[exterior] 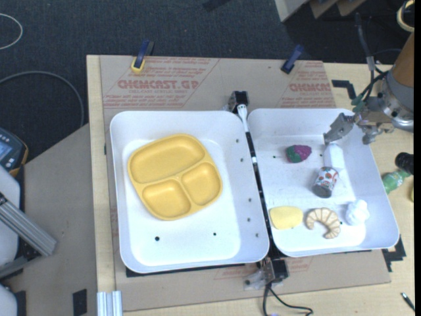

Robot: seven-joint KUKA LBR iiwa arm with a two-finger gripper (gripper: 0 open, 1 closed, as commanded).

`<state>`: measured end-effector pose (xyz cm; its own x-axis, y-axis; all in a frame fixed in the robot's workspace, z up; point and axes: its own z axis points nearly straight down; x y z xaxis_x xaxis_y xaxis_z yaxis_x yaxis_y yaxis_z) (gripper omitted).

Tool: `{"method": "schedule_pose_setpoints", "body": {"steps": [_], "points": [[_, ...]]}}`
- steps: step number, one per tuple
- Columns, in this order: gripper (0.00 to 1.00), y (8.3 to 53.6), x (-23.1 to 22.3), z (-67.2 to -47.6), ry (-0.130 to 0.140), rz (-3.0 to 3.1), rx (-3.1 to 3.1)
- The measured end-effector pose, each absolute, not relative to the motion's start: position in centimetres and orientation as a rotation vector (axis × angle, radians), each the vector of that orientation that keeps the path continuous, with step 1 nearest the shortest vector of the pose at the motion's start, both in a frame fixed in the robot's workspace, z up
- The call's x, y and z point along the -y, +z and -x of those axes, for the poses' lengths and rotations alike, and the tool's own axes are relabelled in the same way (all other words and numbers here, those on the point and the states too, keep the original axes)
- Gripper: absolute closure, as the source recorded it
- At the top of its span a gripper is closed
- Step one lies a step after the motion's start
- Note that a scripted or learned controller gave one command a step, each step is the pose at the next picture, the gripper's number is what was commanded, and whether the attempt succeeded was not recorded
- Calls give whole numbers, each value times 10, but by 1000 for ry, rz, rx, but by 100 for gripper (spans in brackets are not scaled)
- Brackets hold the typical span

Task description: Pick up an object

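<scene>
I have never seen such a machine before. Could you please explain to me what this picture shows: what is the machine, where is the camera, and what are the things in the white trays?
The picture comes from one fixed camera above a bench, looking down at a slant. On the bench are two shallow white bins. The left bin contains a yellow divided plate. The right bin contains small things: a purple and green toy, a white tube, a small can, a yellow piece, a toy croissant and a white figure. The machine is a robot arm reaching in from the right. Its gripper, a two-finger hand, hangs over the upper part of the right bin. I see nothing held in it. Its job is to pick up an object.
</scene>
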<state>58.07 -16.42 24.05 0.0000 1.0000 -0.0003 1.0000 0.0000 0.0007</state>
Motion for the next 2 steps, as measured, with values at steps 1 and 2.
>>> {"method": "schedule_pose_setpoints", "body": {"steps": [1, 2], "points": [[0, 76, 174, -642, -4, -2222, -2226], [0, 85, 97, -604, -2, -2220, -2232]]}}
